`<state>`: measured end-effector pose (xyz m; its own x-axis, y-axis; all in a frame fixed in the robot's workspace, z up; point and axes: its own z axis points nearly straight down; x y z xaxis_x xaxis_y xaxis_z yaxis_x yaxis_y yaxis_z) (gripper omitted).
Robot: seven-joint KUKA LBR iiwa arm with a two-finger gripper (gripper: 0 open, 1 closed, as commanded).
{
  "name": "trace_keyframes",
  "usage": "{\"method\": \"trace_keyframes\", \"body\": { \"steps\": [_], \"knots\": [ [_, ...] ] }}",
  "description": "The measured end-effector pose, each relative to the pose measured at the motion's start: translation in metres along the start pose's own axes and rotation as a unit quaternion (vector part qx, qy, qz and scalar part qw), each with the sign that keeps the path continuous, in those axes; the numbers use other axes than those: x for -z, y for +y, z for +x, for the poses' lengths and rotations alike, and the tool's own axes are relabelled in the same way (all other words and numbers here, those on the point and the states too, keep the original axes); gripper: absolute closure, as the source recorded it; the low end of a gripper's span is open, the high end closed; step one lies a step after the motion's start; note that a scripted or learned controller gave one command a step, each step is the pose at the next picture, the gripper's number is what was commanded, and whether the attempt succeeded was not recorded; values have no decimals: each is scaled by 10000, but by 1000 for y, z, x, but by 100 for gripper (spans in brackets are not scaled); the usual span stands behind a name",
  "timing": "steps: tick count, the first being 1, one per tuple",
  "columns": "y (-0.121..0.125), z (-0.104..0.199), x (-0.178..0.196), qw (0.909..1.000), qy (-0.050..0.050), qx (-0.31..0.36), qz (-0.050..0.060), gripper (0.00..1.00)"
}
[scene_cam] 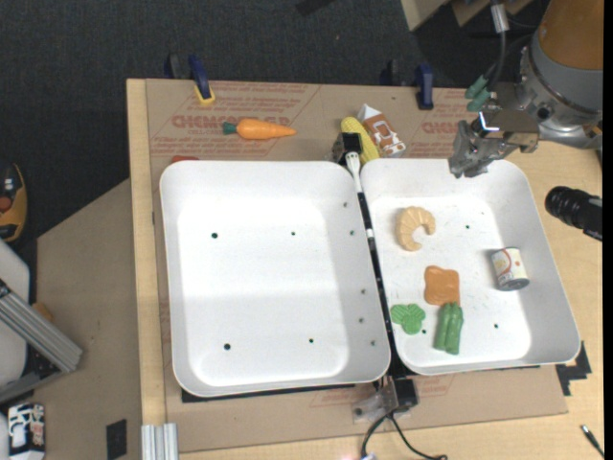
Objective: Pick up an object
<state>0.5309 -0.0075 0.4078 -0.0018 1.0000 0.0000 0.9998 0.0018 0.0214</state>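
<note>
Dark carpet behind, cardboard-topped bench (144, 257) in front, two white bins side by side on it. Cannot tell whether jaws released or clenched; nothing visibly between them. Gripper (471, 164) poised over the far edge of the right bin (546, 286), near its far right corner, apart from everything inside.

Nearest below: croissant (416, 226), toward the bin's far left part. Further on: small can (509, 267) on its side near the right edge; orange piece (442, 285) at the middle; green vegetable (448, 328) and a leafy green bit (409, 318) close to the near left corner. Left bin (192, 199) beside it. On the bench past the bins' far edges: carrot (259, 129), corn cob (356, 134), small carton (381, 133).

Judged progress: barely begun. Nothing lifted, no target approached yet; choice, descent, closing and lift all remaining.
</note>
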Motion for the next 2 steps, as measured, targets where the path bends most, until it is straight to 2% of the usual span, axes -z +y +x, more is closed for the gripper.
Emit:
{"method": "trace_keyframes", "body": {
  "steps": [1,2],
  "knots": [
    [-56,83,-87,9999,6,26,155,100],
    [-56,110,-150,9999,-1,3,155,100]
  ]
}}
